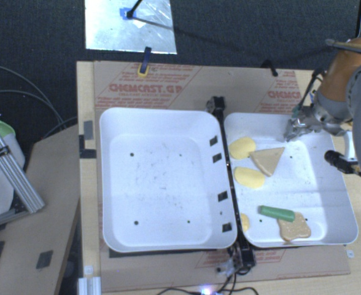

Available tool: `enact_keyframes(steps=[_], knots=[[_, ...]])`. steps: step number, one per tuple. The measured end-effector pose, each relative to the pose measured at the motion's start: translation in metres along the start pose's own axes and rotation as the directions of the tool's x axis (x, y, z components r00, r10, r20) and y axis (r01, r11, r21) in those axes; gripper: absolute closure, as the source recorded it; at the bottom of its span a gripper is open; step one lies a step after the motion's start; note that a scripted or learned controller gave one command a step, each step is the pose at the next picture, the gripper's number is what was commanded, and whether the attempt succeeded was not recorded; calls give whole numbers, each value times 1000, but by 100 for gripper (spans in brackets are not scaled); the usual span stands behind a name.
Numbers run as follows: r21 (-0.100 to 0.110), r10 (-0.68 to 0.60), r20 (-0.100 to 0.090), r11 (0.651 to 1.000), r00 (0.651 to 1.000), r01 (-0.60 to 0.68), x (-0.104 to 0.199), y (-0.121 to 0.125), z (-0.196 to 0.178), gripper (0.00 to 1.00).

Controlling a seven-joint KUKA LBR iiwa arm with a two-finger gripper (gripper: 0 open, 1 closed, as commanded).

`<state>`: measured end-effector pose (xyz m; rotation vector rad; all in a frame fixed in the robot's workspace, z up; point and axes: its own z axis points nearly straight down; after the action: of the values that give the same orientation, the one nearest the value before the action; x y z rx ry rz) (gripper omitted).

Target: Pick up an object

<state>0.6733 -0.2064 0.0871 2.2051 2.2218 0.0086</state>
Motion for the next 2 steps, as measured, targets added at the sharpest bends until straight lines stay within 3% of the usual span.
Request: enact_keyframes(steps=[1,2], knots=[[-4,-3,-3,1000,1000,3,70,1,-153,100],[8,10,-1,1000,1000,-10,13,-62,-245,100]])
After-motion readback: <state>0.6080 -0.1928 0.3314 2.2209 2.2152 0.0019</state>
